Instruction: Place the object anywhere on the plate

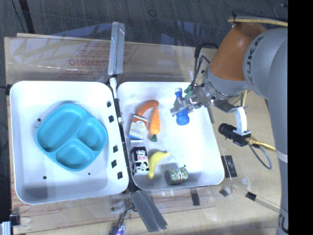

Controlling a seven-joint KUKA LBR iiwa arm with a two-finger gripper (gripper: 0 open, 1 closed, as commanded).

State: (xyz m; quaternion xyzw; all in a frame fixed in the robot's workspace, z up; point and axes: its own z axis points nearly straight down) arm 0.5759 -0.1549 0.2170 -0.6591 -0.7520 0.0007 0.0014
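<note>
A: Gripper [180,105] over the right-hand bin [215,148]. Fingers [176,107] clamped across the middle of the blue object [182,119]; blue showing on either side of them. Looks lifted off the bin floor, hard to confirm.

B: Noted. Grip quality?

A: Narrow bite, by the look of it. Could pivot or slide out under a fast swing.

B: Closest to the fingers?

A: Carrot [154,122] and sausage [147,106], near, on the side away from the arm. Small carton [138,129] just past them. Would get clipped on a low carry.

B: Further out?

A: Banana [155,160], black-and-white box [141,161] and can [176,175], apart from the fingers and probably off the path. Then the two bin rims [115,116] meeting between fingers and goal. Likely snag there without enough height.

B: And the goal?

A: Blue sectioned plate [73,136], well apart from the fingers, in the far bin [19,131]. Raised dividers on it; may tip or roll the object off after a release from too high or too near the plate's edge.
</note>
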